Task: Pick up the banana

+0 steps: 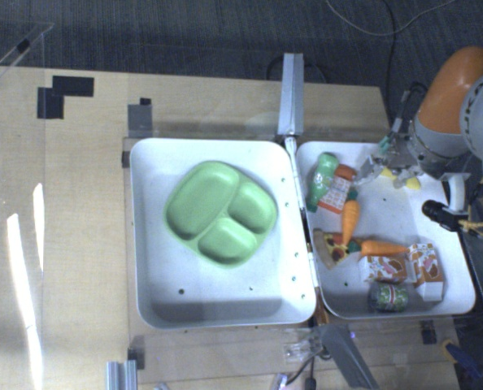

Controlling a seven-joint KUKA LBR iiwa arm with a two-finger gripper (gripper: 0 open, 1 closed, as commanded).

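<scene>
Claw over the far right corner of the right bin

The claw (394, 167) is seen low at the far side of the right bin (461, 299); whether it is apart or together cannot be told. A yellow piece, probably the banana (411, 183), is seen just beside it. Two carrots (350, 219) are placed nearer the middle.

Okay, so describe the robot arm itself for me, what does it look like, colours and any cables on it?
The arm is rounded and light grey, with a broad orange band curving over its upper part. At its end sits a small gripper of pale grey metal with thin fingers. A black cylindrical part juts from the arm's lower side, next to some yellowish wiring.
</scene>
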